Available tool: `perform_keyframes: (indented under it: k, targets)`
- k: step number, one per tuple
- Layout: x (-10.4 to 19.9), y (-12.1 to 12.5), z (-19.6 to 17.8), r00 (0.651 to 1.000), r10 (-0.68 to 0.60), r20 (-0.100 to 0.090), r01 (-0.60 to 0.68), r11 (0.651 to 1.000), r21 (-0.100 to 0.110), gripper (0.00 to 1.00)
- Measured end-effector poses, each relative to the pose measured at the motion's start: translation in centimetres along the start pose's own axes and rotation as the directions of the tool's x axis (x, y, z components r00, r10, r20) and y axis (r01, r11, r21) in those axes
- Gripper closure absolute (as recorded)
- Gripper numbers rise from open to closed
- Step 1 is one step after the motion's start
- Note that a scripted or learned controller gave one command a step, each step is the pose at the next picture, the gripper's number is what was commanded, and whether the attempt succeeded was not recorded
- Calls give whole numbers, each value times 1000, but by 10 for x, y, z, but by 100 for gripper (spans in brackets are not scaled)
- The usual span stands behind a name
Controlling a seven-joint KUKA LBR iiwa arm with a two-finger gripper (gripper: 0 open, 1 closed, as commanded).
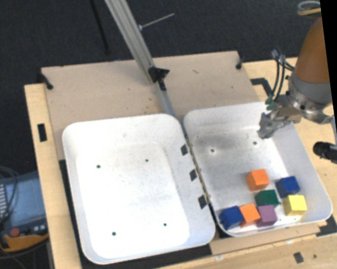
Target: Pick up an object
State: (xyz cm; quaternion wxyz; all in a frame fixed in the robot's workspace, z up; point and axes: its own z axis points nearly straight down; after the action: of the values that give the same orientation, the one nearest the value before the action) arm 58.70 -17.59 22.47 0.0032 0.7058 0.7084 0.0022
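Now at the approach step, gripper (pixel 266 129) above the right bin (pixel 228 123) far edge, finger state unclear, cubes clustered near front, orange cube (pixel 257 179) nearest: next descend there.

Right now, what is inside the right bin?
The right bin holds seven blocks near its front: two orange, two blue, green, purple, yellow. The tool covers its back right part.
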Motion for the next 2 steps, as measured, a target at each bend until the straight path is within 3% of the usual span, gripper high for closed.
perform_keyframes:
  k: [2]
  targets:
    - [103, 17, -3, 1000, -3, -1, 3, 1000, 7, 100]
